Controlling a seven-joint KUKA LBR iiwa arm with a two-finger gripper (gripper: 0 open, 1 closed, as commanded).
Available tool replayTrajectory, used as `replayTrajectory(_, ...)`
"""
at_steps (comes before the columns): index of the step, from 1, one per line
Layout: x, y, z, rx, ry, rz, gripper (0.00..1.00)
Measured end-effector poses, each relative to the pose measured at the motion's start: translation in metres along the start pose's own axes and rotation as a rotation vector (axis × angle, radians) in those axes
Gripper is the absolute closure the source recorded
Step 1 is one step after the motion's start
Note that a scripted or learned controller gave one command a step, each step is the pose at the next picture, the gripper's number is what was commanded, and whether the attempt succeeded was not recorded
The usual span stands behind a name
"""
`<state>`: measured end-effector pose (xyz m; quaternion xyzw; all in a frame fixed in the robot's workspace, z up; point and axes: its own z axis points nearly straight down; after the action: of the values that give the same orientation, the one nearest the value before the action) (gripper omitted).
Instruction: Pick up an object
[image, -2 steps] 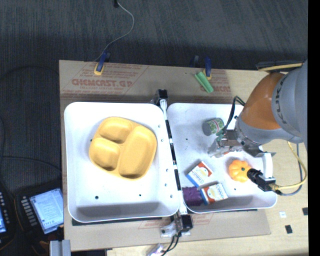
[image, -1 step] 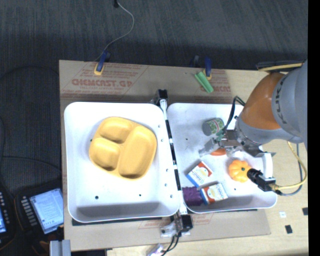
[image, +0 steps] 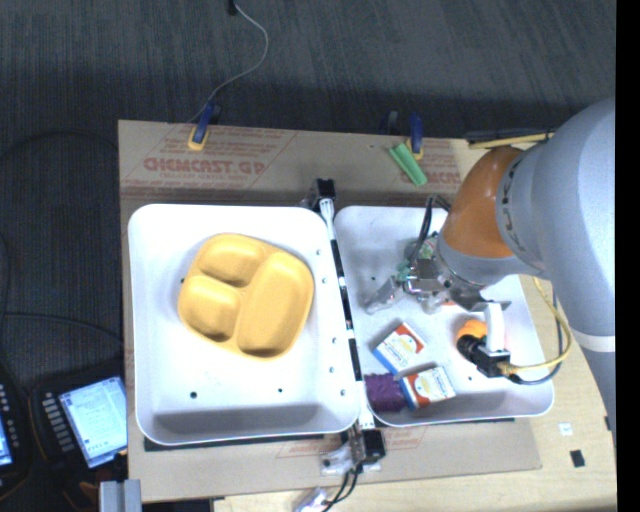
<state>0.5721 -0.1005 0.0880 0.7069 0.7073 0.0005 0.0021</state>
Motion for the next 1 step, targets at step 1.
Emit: replayTrajectory(1, 0.0052, -0.0536, -0.0009, -0.008, -0.002, 0.001, 0.0)
